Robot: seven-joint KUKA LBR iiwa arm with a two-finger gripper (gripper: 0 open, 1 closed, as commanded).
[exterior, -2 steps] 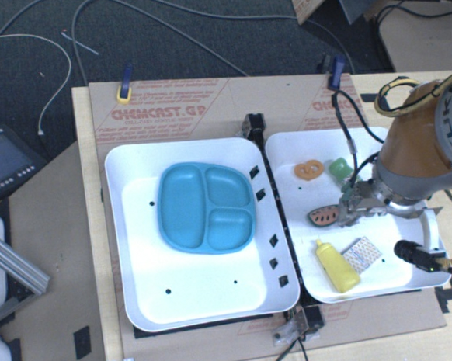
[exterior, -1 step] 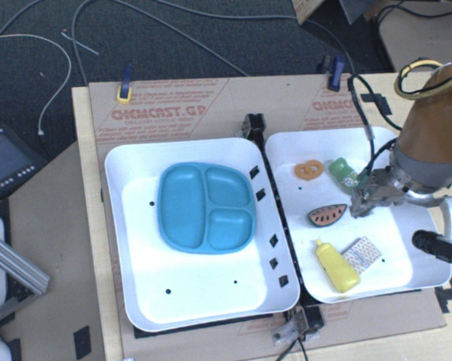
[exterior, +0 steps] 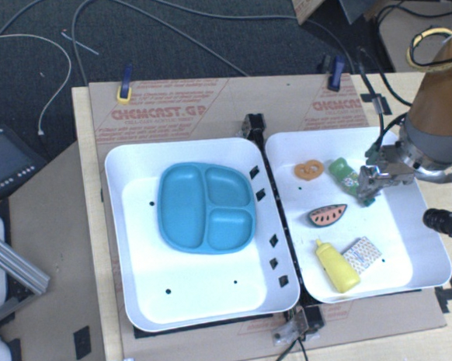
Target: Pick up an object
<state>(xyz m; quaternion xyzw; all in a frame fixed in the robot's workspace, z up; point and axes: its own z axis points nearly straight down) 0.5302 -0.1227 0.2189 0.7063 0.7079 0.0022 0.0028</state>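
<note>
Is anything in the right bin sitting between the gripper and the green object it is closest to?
Nothing visible does. The gripper sits right at the green object in the right bin, with no item between them. The pretzel, watermelon slice and yellow bottle lie off to the side.

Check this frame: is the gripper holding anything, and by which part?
Cannot be told. The gripper is down at the green item in the right bin.

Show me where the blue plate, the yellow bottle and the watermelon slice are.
blue plate [exterior: 206,207]: camera view, on the ridge between its compartments.
yellow bottle [exterior: 338,268]: camera view, middle of its body.
watermelon slice [exterior: 327,215]: camera view, centre of the red flesh.
</note>
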